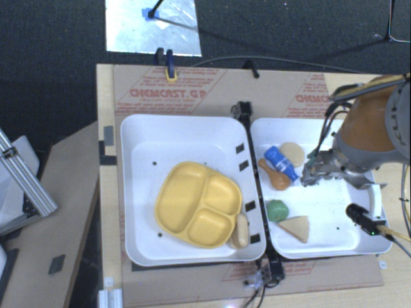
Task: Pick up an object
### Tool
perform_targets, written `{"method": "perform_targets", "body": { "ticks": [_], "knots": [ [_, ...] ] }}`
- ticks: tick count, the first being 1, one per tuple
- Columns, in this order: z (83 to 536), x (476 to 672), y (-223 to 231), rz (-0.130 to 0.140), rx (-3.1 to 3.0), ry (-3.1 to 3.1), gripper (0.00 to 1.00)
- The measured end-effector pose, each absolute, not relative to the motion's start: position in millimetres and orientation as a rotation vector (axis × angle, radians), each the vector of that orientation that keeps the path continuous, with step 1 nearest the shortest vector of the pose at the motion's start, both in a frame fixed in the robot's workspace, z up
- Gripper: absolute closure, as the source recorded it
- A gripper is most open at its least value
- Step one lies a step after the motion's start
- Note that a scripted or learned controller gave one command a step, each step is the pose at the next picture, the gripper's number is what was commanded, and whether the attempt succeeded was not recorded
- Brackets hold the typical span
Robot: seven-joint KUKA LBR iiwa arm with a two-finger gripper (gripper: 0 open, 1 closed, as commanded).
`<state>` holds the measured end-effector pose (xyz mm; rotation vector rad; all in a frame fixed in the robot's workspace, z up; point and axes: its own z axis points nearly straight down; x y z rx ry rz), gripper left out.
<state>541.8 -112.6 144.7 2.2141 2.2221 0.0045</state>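
The right bin holds a blue bottle-like object, a tan round piece, an orange-brown piece, a green lump and a tan wedge. My gripper hangs low over the right bin's middle, just right of the blue object and the orange-brown piece. Nothing shows between its fingers. The arm's grey and orange body covers the bin's upper right part.
The left bin carries a yellow divided tray with a beige roll-shaped item at its lower right corner. A black divider runs between the bins. Bare white floor lies in the right bin's lower right.
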Motion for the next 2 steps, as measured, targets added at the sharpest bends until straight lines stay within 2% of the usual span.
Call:
{"method": "perform_targets", "body": {
  "ticks": [1,2],
  "knots": [
    [188.9,539.9,-115.3,0.005,2.214,2.222,1.00],
    [251.9,546.0,-111.7,0.008,2.211,2.222,1.00]
  ]
}}
